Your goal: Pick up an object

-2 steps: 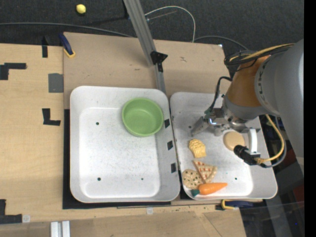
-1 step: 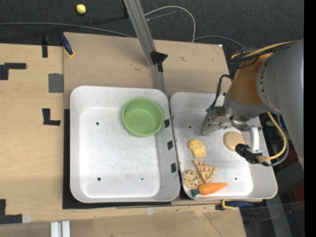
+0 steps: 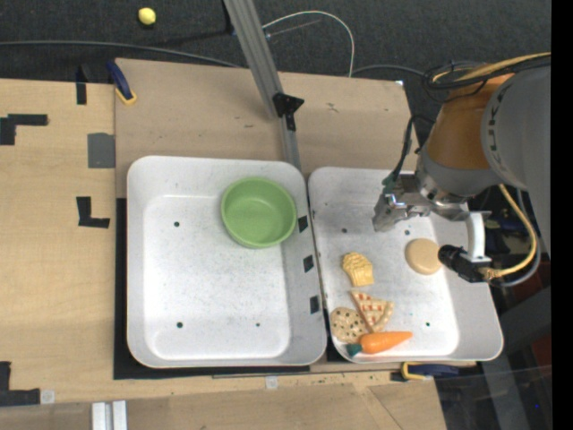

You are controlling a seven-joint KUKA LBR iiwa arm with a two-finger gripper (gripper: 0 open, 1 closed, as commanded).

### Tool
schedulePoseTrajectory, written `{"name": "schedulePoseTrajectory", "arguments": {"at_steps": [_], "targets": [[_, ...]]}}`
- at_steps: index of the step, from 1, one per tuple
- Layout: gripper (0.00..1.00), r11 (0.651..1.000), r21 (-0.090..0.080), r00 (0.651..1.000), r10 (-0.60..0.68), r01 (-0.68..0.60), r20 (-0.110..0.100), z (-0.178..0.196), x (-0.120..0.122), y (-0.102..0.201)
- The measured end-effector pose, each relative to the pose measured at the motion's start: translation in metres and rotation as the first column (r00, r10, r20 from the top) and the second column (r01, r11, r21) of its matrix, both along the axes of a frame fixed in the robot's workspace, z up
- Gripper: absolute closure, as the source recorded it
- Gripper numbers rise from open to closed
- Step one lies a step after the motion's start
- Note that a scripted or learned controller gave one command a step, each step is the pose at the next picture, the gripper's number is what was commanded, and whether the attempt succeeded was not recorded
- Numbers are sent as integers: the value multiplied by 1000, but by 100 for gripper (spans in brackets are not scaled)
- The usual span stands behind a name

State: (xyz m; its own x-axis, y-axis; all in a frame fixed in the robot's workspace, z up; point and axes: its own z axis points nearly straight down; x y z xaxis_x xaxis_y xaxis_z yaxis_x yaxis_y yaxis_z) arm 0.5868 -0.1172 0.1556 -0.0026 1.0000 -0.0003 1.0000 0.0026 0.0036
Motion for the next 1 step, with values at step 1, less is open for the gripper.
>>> {"name": "schedulePoseTrajectory", "arguments": {"at_steps": [1], "targets": [[100, 1000, -1, 1000, -1, 1, 0, 45, 6, -4]]}}
